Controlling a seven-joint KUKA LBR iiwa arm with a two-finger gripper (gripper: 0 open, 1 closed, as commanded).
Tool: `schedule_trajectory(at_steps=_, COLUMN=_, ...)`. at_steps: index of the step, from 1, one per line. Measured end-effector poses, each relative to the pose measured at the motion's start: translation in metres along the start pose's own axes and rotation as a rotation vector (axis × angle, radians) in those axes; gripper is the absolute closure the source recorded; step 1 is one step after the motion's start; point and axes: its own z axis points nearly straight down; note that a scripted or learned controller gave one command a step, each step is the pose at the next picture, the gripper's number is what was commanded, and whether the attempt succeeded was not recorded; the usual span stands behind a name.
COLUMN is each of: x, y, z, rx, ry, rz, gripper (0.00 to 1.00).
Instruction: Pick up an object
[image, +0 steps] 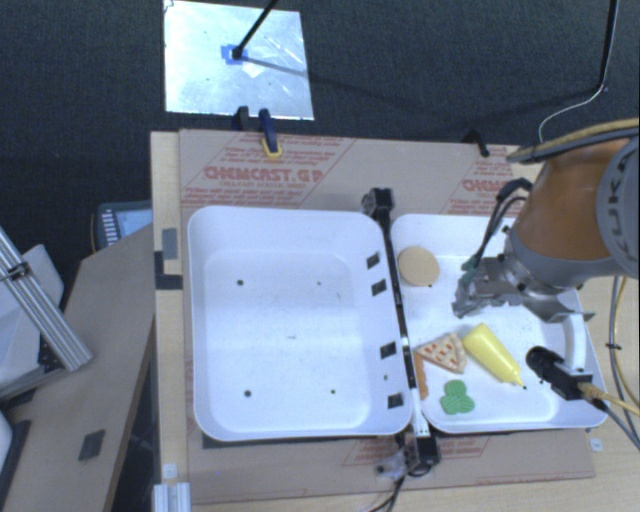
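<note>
Over in the right bin (430, 225) we've got a tan disc (418, 266), waffle wedge (442, 353), yellow bottle (493, 353) and green piece (458, 399). Our gripper (472, 300) hangs just above the bottle; can't tell its opening or any hold.

Plenty of open floor across the left bin (290, 320). Way tighter in the right bin (440, 232): tan disc (418, 266), waffle wedge (442, 353), yellow bottle (494, 353) and green piece (458, 399) bunched together, arm (570, 220) looming over the far side.
</note>
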Motion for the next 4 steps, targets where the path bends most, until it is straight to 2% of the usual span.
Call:
schedule_trajectory(at_steps=1, x=0.048, y=-0.012, z=-0.132, rx=-0.001, ry=0.0, rz=-0.001, gripper=1.0)
schedule_trajectory(at_steps=2, x=0.123, y=-0.025, z=-0.226, rx=-0.001, ry=0.003, rz=-0.004, gripper=1.0)
schedule_trajectory(at_steps=3, x=0.162, y=-0.03, z=-0.282, rx=0.005, ry=0.001, rz=0.002, gripper=1.0)
schedule_trajectory(at_steps=4, x=0.218, y=-0.002, z=-0.267, rx=0.011, ry=0.0, rz=0.0, gripper=1.0)
